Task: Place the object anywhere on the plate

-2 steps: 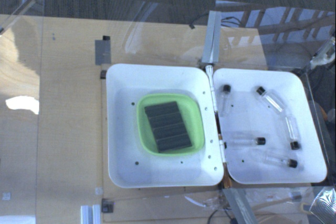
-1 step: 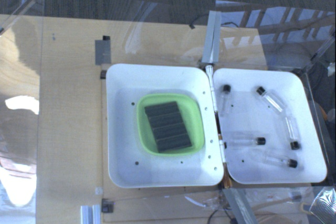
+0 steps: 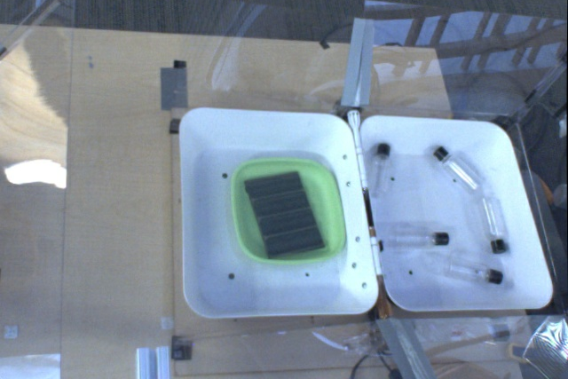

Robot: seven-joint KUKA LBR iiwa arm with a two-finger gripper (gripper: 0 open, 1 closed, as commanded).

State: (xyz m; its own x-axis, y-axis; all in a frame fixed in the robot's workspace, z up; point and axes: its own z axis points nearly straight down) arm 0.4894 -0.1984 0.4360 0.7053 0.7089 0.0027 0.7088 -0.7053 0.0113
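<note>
The green plate (image 3: 330, 231) sits in the left bin (image 3: 204, 217), and a dark ribbed slab (image 3: 283, 215) lies flat on it, tilted a little off the plate's sides and well inside the rim. If that slab is the object I was told to place, then by my reading the placing is done and what remains is only to keep away from it. The right bin (image 3: 524, 191) holds five clear vials with black caps: one (image 3: 381, 164) near the inner wall at the top, one (image 3: 456, 169) slanted toward the upper middle, one (image 3: 492, 224) upright along the right side, one (image 3: 415, 237) lying across the middle, one (image 3: 468, 272) low toward the front. If instead a vial is meant, I judge the step to be the pick, not yet begun, and the next move calls for a descent onto one tube that lies apart from its neighbours, closing across its narrow width so it does not roll. As for my end effector, I cannot tell whether it is spread or pressed together. No brand, label or writing is readable on the slab, plate, vials or surface (image 3: 106, 191).
</note>
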